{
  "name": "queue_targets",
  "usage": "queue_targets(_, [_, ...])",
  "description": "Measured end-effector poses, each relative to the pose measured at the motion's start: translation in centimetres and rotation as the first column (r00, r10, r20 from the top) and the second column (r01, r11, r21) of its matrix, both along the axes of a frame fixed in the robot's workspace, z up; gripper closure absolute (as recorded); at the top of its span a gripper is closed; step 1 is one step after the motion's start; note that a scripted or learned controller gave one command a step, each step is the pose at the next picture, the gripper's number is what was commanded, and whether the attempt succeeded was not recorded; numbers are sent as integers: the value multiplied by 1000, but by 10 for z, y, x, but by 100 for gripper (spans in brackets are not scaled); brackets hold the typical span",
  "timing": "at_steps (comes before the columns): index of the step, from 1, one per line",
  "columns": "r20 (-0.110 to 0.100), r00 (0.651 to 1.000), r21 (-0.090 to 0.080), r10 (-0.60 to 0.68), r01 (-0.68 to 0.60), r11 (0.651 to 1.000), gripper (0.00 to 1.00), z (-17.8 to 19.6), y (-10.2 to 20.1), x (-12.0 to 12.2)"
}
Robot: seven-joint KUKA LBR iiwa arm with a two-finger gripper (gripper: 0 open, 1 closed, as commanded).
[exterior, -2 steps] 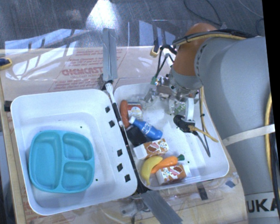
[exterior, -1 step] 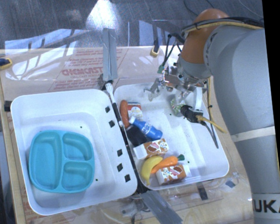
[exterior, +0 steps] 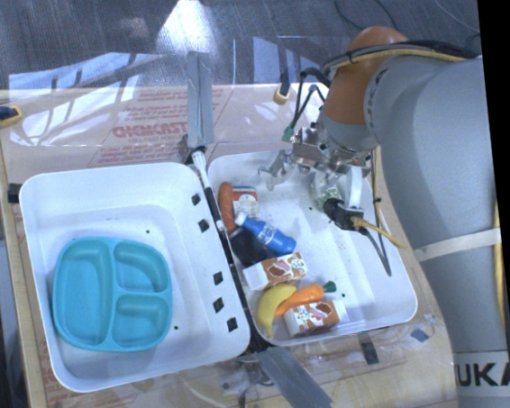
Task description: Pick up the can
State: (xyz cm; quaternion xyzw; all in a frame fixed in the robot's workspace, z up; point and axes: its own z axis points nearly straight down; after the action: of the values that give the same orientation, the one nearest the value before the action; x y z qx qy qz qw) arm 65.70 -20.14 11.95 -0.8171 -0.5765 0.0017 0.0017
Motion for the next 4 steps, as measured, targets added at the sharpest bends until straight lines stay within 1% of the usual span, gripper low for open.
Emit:
queue_targets(1, [3,1000,-1,26,-26,1000,0,18,0,0])
queue_targets(2, [0,1000,-1,28,-28,1000,0,-10,3,-14])
queue_targets(3, [3,999,-1,-34,34,999,0,49,2,0])
queue_targets(4, [3,1000,0,11,-11,1000,0,101,42,0])
